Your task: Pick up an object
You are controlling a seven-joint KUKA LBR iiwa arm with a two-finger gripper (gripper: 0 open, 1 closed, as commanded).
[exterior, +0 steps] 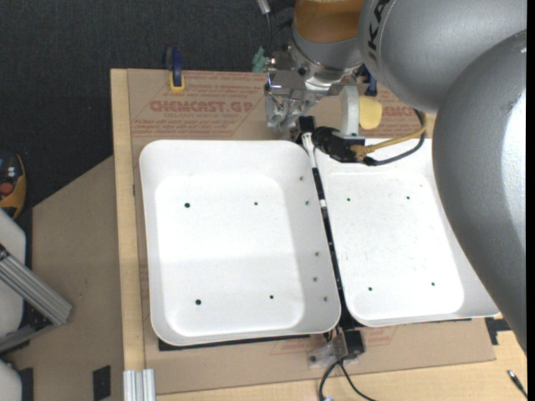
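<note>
Where the end effector (286, 115) hangs beyond both bins, its grip is unreadable.

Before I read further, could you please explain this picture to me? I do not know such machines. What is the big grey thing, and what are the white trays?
The camera looks down at a slant onto a brown bench. The big grey shape is a robot arm with an orange band, reaching in from the right. Its gripper, a two-finger hand, hangs near the far edge, above where the trays meet; I cannot tell whether it holds anything. The left tray and the right tray are shallow white bins side by side. A blue clamp grips the bench's far edge.
</note>
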